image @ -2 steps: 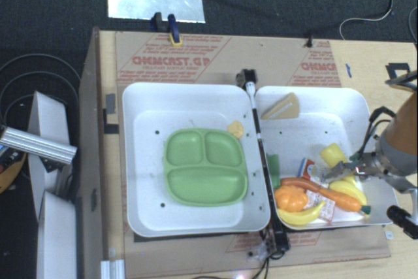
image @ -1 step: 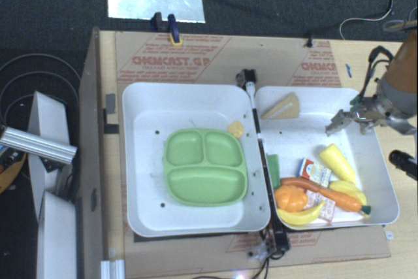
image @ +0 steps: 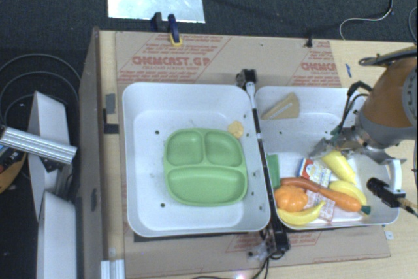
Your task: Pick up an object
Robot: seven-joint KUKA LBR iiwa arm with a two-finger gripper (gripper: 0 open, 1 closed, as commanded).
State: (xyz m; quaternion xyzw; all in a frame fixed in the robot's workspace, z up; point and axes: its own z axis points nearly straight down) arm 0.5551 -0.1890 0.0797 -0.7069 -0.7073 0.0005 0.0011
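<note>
Left bin (image: 134,140), smooth white plastic with rounded corners, holds a matte green three-compartment tray (image: 206,165) and a small yellowish lump (image: 235,129) at the tray's upper right; cardboard (image: 196,55) beneath both bins carries red print reading "CHEMCAST GP". Right bin (image: 313,104): tan wedge (image: 282,106) at upper left; at the bottom, crowded together, a glossy orange (image: 291,198), banana (image: 302,215), carrot (image: 330,194), yellow lemon-shaped fruit (image: 339,165), printed packet (image: 318,173), green block (image: 272,168). Gripper (image: 336,140) sits low at centre-right, just above the lemon-shaped fruit; whether its pincer is apart or together, cannot tell.
</note>
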